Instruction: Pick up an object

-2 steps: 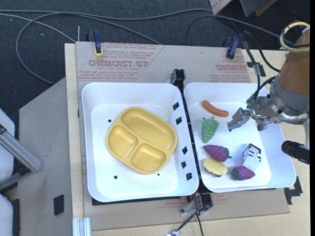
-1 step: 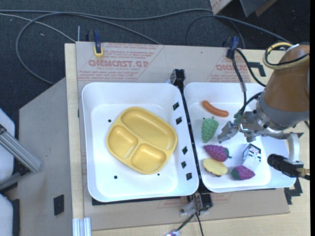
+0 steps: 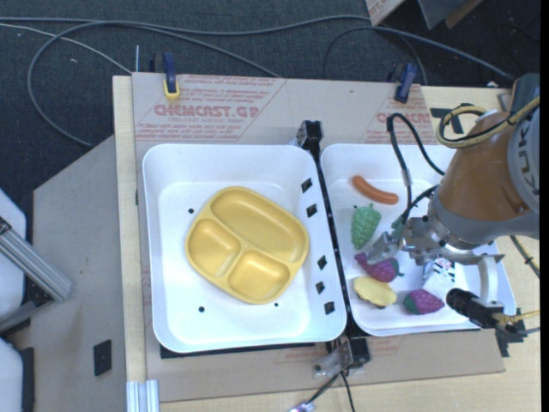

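Observation:
In the right bin [image 3: 429, 157] lie several toy foods: an orange sausage [image 3: 375, 190], a green bunch of grapes [image 3: 365, 226], a purple piece [image 3: 378, 269], a yellow piece [image 3: 375, 293] and a red strawberry [image 3: 423, 301]. My gripper [image 3: 412, 258] hangs low over the bin's front half, to the right of the purple piece and above the strawberry. It is open, with one finger [image 3: 383, 246] reaching toward the purple piece and the other [image 3: 437, 271] near the strawberry. Nothing sits between them.
The left bin [image 3: 163, 230] holds a yellow divided plate [image 3: 247, 243]. A black divider [image 3: 322, 230] runs between the bins. The arm's grey and orange body [image 3: 485, 178] covers the right bin's right side. Cables trail over the far edge of the bench.

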### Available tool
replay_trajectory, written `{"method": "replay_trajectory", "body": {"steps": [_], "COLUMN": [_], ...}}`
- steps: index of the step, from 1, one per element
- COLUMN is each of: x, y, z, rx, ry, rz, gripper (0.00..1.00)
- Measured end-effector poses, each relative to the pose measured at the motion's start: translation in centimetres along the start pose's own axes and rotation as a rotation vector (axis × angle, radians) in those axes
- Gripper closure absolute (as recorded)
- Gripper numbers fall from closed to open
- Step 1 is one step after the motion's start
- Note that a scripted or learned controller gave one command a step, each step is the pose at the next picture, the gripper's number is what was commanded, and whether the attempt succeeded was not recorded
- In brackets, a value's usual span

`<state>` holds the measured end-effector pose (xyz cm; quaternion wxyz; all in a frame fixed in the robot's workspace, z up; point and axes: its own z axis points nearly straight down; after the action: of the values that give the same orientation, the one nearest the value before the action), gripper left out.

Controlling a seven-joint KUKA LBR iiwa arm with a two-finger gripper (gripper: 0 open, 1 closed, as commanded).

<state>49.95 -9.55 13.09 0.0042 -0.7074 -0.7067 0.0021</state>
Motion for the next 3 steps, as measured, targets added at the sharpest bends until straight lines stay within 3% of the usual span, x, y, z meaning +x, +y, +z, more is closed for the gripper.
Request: {"method": "replay_trajectory", "body": {"steps": [1,2,3], "x": [0.1,0.0,-0.2], "y": [0.0,0.1,0.0], "z": [4.9,3.5,-0.7], "rx": [-0.003,-0.008,-0.012], "ry": [0.000,-0.001,-0.004], "rz": [0.001,0.000,-0.001], "gripper": [0.00,1.00,1.00]}}
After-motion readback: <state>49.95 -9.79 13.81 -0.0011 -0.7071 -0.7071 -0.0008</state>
